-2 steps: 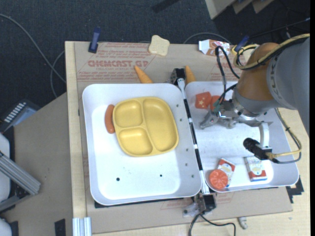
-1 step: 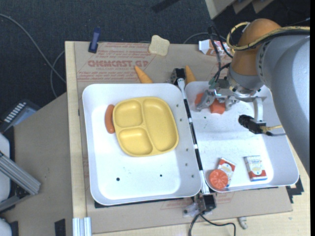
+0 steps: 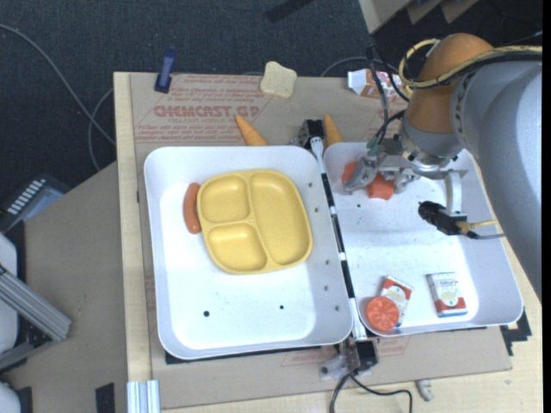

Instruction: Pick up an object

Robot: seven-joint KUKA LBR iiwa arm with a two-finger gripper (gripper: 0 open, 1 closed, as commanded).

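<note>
A: Red piece (image 3: 380, 189) is found in the right bin's (image 3: 482, 265) far-left corner, touching the claw (image 3: 377, 172) or just under it.
B: Claw state?
A: Cannot be told. No hold is shown; piece is seen slightly nearward of claw.

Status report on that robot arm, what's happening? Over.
Gripper low in right white bin, far corner. Small red block at it, grasp unclear. Second red piece close beside.

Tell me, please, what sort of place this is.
Probably a robotics lab bench: a robot arm reaches over the right bin, beside a left bin holding a yellow plate, all above dark carpet.
</note>
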